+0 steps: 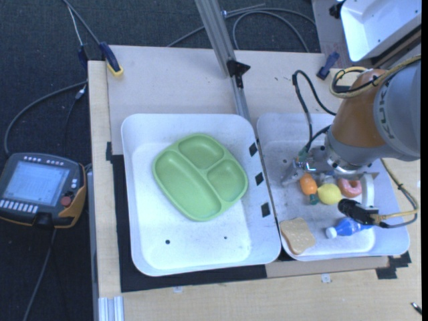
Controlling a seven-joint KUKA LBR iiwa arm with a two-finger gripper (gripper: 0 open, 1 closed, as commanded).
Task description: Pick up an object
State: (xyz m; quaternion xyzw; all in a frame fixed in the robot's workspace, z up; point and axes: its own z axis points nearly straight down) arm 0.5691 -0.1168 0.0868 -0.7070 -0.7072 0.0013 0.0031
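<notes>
Just below the tool (309, 168) lies an orange object (308, 185).

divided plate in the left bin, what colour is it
Light green. The divided plate lies in the left bin, plain in the camera view.

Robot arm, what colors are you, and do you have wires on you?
The arm is fat, round and grey, with a wide orange band above the wrist. Black cables loop beside it and run toward the metal end effector. A yellow cable curls over the orange part.
</notes>
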